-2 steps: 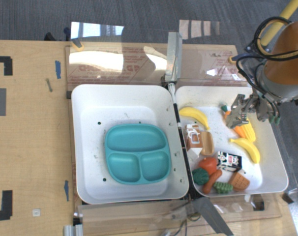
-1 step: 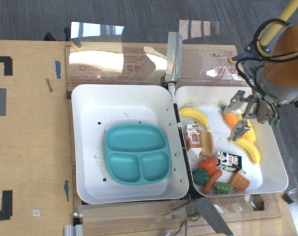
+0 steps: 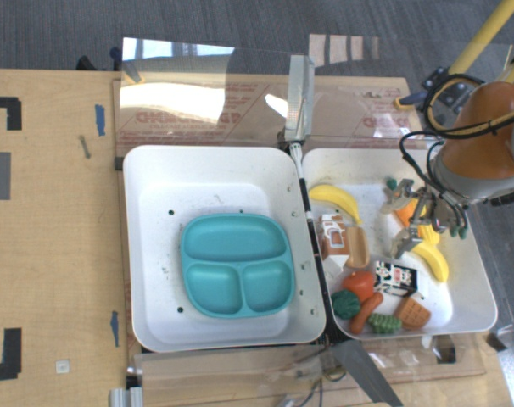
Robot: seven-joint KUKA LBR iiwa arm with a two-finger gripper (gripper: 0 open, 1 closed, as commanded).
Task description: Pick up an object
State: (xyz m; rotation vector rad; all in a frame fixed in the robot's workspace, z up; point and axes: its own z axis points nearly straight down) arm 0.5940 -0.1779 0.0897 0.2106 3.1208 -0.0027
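Camera view shows the gripper [image 3: 422, 219] low in the right bin [image 3: 477, 299], fingers' state unclear, just above a small yellow banana [image 3: 433, 259], probably light, stiff, slick plastic, best pinched across its curved middle.

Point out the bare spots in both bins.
Left bin: a bare white band surrounds the teal divided plate, widest at its far side. Right bin: crowded with toy food; bare floor between the two bananas.
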